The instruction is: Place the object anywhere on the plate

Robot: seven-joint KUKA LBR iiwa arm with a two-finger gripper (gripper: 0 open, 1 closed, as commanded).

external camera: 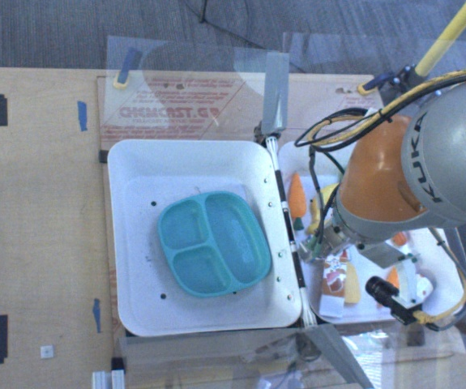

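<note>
We find plate [214, 244] bare in left bin [135, 168], nothing placed; task not begun as far as we see. Arm [395, 177] over right bin [451, 258], above mixed items [339, 280]. Gripper hidden under wrist: finger state, hold undeterminable. Which item is target, we cannot say. Pick, transfer, release remain
</note>
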